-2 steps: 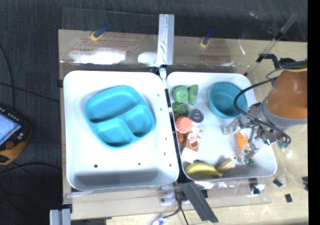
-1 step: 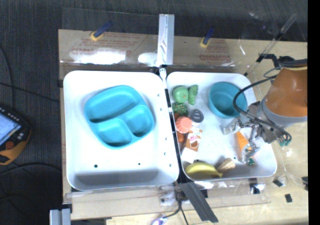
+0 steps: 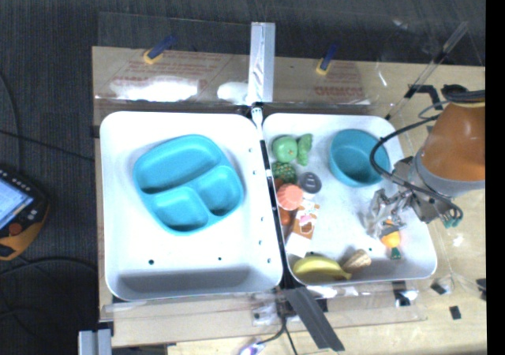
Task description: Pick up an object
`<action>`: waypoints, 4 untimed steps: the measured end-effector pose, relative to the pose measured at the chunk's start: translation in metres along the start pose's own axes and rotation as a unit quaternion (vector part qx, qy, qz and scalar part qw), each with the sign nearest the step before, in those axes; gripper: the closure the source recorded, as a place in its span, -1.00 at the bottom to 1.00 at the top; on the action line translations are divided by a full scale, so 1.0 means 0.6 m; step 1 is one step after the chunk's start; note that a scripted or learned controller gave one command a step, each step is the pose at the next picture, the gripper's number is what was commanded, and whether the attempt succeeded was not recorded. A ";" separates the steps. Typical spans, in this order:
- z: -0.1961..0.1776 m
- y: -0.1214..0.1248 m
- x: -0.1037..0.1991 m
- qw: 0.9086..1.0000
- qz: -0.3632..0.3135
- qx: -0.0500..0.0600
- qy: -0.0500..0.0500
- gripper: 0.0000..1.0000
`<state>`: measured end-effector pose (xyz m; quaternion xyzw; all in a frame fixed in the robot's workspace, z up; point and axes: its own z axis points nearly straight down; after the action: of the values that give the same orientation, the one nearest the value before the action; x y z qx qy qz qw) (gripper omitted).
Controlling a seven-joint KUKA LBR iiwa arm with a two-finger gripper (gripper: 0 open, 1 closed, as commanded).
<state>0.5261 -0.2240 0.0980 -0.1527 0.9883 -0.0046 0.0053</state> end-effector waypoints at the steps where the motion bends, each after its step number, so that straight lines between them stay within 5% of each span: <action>1: 0.012 0.047 -0.090 0.990 -0.138 0.000 0.001 1.00; 2: 0.014 0.048 -0.091 0.990 -0.139 0.000 -0.001 -1.00; 3: 0.013 0.025 -0.019 0.983 -0.183 -0.002 -0.003 -1.00; 4: 0.013 0.022 -0.016 0.987 -0.161 -0.002 -0.005 -1.00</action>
<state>0.5311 -0.2086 0.0901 -0.3096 0.9508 -0.0030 0.0089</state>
